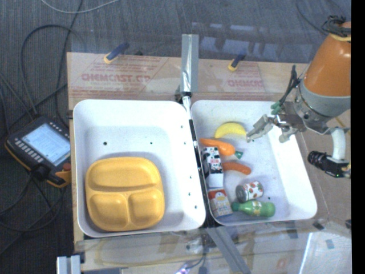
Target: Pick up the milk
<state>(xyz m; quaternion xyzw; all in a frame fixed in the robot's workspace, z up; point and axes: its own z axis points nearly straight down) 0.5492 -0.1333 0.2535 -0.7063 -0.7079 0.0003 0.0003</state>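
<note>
While the milk lies untouched, the lift has yet to begin.

It rests against the left wall of the right bin, just below the carrot and above a small carton. Jaws hang spread wide over the bin's upper right, beside the banana, holding nothing. By my reading, approach, descent, closing and raising all remain.

A single fixed view is taken from above the counter, angled downward at a slant. Both white bins are framed at moderate distance, with surrounding carpeted floor included along the top.
</note>
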